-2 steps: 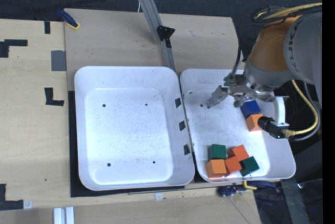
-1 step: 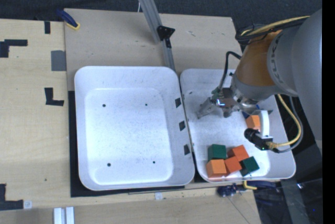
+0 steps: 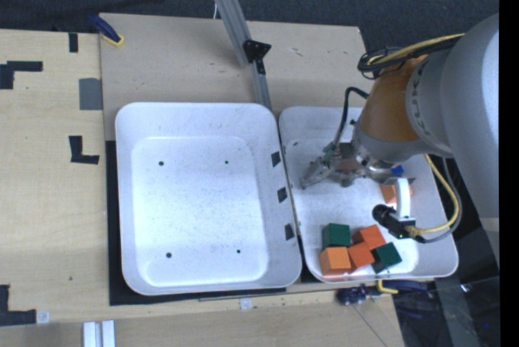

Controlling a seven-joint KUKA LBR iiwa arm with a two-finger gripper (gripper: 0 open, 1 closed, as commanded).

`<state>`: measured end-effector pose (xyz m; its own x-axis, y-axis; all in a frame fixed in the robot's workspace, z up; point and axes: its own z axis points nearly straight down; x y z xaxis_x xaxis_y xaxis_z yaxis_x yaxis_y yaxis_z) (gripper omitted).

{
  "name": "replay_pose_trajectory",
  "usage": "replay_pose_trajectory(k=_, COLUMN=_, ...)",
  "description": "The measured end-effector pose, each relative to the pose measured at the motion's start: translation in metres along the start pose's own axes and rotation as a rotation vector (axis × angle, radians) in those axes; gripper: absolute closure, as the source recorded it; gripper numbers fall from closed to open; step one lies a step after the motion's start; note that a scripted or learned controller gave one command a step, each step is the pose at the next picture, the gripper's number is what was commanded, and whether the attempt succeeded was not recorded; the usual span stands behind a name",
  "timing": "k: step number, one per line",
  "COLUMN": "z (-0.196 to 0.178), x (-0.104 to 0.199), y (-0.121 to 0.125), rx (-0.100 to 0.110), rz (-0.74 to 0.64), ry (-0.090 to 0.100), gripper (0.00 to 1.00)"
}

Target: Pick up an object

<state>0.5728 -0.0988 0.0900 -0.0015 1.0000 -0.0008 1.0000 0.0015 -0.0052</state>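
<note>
The bench point(image 3: 162, 45) is seen carrying two white bins. The left bin point(image 3: 195, 191) is passed over; the right bin point(image 3: 316, 126) is where the arm point(image 3: 454, 94) is reaching in. The gripper point(image 3: 312, 173) is lowered near that bin's left wall, its jaws apart, nothing seen between them. The blocks point(image 3: 357, 246), green and orange, are bunched at the right bin's near edge, well apart from the jaws. A shift toward that near edge is judged to be needed.
</note>
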Motion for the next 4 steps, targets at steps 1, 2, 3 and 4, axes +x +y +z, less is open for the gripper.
replay_pose_trajectory(k=1, z=-0.011, x=0.001, y=0.000, rx=-0.001, rz=-0.002, ry=0.002, gripper=1.00)
replay_pose_trajectory(k=2, z=-0.064, x=0.000, y=0.011, rx=-0.009, rz=-0.001, ry=0.000, gripper=1.00)
replay_pose_trajectory(k=3, z=-0.116, x=-0.011, y=0.013, rx=-0.010, rz=0.000, ry=-0.001, gripper=1.00)
replay_pose_trajectory(k=4, z=-0.180, x=-0.010, y=0.016, rx=-0.011, rz=-0.001, ry=-0.001, gripper=1.00)
